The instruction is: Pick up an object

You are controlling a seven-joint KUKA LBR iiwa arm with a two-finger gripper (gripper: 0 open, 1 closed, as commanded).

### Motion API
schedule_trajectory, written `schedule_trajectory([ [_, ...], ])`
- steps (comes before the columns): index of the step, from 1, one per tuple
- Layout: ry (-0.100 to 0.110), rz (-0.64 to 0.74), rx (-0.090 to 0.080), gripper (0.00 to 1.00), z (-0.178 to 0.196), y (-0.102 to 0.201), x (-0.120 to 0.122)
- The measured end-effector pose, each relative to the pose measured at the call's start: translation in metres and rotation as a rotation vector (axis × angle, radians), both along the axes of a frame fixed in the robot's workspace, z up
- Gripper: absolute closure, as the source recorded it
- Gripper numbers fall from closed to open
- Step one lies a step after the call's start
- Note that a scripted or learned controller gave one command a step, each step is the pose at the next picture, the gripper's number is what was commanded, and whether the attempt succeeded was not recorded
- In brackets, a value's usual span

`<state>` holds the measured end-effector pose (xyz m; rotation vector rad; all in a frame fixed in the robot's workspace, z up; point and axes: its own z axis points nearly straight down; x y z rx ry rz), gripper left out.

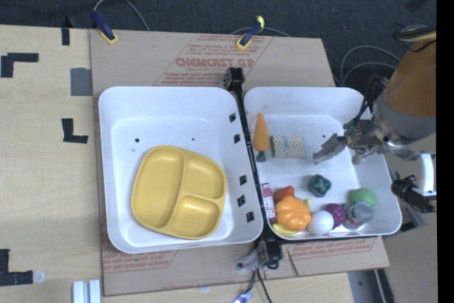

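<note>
While toys crowd its near edge, the right bin [284,97] shows bare floor beneath the wide, unladen gripper [342,150].

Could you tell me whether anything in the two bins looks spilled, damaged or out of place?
Nothing stands out. The yellow divided plate lies flat in the left bin. The toy carrot, dark green piece and orange toy all sit inside the right bin.
</note>
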<state>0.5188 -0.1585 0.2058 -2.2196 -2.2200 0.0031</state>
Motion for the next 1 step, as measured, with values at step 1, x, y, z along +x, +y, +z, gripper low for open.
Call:
schedule_trajectory([
  [1,0.0,0.0,0.001,0.0,-0.1149,-0.0061,-0.0184],
])
